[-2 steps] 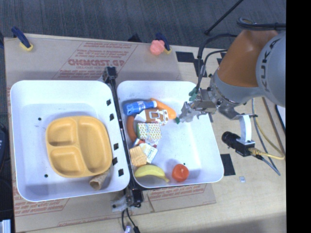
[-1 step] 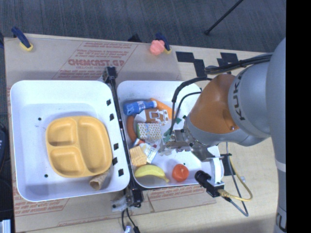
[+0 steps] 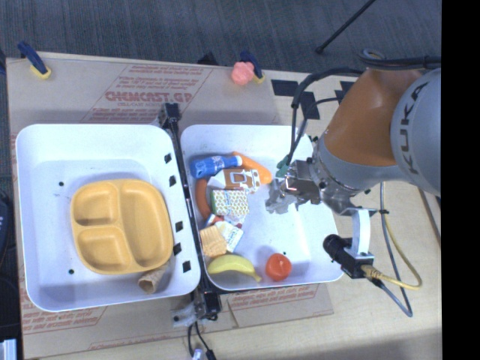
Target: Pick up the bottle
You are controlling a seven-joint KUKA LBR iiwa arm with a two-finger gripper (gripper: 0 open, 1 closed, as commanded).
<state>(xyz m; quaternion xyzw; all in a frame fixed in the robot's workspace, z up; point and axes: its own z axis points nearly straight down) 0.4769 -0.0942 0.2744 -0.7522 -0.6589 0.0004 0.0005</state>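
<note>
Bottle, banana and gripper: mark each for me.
bottle (image 3: 213, 164), camera view, blue body.
banana (image 3: 232, 265), camera view, mid-curve.
gripper (image 3: 279, 199), camera view, between the fingertips.

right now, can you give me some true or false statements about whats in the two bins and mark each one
1. The yellow divided tray lies in the left bin. True.
2. The banana lies in the left bin. False: it lies at the near edge of the right bin, beside the tomato.
3. The end effector is above the right bin. True.
4. The bottle with the blue end stands upright. False: it lies on its side.
5. A pink clamp sits on the cardboard beyond the bins. True.
</note>
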